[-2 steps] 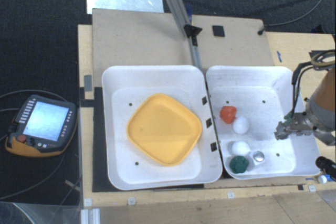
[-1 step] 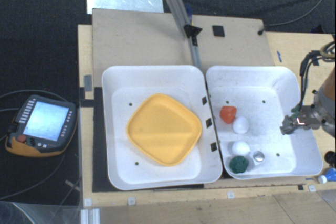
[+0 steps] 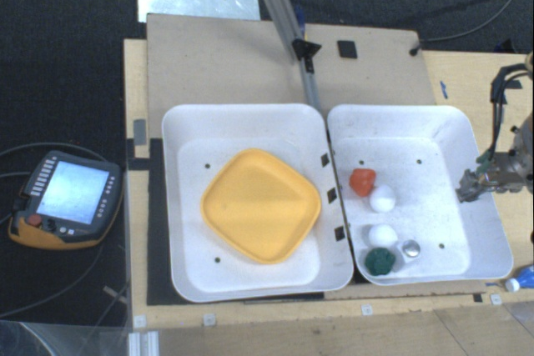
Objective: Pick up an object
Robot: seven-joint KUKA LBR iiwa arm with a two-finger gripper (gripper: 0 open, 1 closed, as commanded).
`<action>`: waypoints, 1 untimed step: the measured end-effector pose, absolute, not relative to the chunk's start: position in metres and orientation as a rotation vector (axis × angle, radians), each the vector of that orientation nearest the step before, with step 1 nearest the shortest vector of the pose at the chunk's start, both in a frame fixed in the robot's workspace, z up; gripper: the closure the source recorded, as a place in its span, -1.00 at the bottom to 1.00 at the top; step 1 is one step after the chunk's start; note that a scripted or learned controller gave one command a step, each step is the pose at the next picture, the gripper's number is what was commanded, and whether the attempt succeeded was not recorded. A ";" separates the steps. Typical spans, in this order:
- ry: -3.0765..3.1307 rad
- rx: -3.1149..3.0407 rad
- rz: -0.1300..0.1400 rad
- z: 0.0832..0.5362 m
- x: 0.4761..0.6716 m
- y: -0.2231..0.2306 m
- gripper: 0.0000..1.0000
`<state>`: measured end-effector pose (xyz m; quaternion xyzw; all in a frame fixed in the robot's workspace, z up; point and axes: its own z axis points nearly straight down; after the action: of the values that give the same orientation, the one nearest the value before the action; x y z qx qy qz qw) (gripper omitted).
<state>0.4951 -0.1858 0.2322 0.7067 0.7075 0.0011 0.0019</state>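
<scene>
Gripper (image 3: 469,186): it sits over the right wall of the right bin (image 3: 450,122); it looks small and dark; I cannot tell how it is set, and nothing can be seen in it.
Arm (image 3: 511,129): it comes in from the right of the right bin; dark cables loop above the gripper.
White ball (image 3: 382,198): in the right bin, left of the gripper and well apart from it; it touches the red thing.
Red thing (image 3: 362,181): in the right bin, up and left of that white ball, near the bin's left wall.
Second white ball (image 3: 382,234): in the right bin, below the first one; it sits just above the green thing.
Green thing (image 3: 380,260): in the right bin, by its bottom left corner.
Shiny thing (image 3: 410,248): in the right bin, just right of the green thing; small, round and silver.
Yellow plate (image 3: 261,205): in the left bin (image 3: 185,204), which stands left of the right bin, touching it; the plate lies flat in the middle.
Hand screen (image 3: 67,198): far left of the right bin, off the bench; grey with an orange edge.
</scene>
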 end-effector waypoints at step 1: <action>2.221 2.219 0.002 0.257 0.496 -0.186 1.00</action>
<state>0.4957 -0.1859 0.2571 0.7068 0.7074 0.0007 0.0012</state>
